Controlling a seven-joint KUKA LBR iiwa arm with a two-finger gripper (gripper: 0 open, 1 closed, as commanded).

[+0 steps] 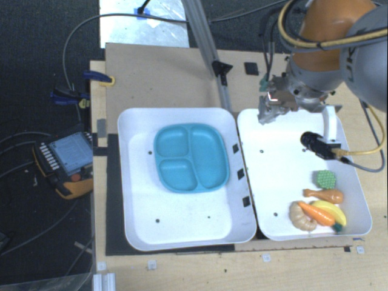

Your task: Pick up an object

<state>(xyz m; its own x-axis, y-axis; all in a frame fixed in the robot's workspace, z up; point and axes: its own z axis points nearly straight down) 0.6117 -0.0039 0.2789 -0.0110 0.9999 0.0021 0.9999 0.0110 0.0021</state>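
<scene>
We locate the tool (270, 111) above the far edge of the right bin (273, 180), near that bin's far-left corner; from this angle we cannot tell how it is set or whether it has hold of anything. The arm (330, 26) enters from the right; its orange band sits high in the view. We find the objects grouped in the right bin's near-right corner: a green block (325, 178); just beside it a brown drumstick (324, 194); nearer the front, a carrot (318, 213) lies across a banana (332, 212) and against a tan pastry (300, 217). We see all of these well apart from the tool. The left bin (136, 223) holds a blue divided plate (191, 157); both bins rest on the bench (157, 71).
</scene>
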